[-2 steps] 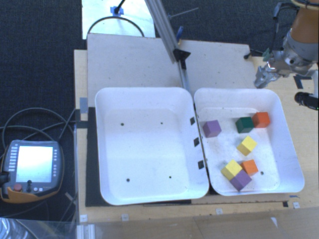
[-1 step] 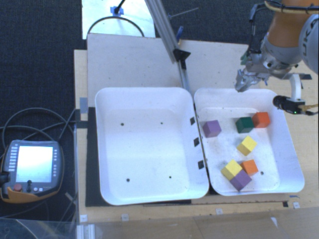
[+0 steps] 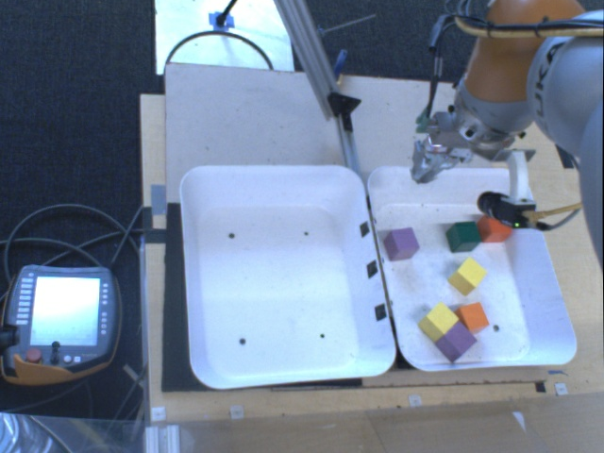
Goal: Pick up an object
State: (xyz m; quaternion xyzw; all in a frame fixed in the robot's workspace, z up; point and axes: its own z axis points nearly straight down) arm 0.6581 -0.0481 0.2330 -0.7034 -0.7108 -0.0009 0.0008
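Seven small blocks sit in the right bin (image 3: 557, 333): a purple cube (image 3: 401, 243) at its left, a green cube (image 3: 462, 237) touching an orange-red block (image 3: 494, 229) further right, a yellow cube (image 3: 467, 276) mid-bin, and a near cluster of yellow block (image 3: 438, 321), orange block (image 3: 473, 316) and purple block (image 3: 456, 341). The gripper (image 3: 429, 169) hangs over the bin's far edge, nothing seen in it; whether its fingers are spread cannot be told. The left bin (image 3: 203, 253) lies alongside.
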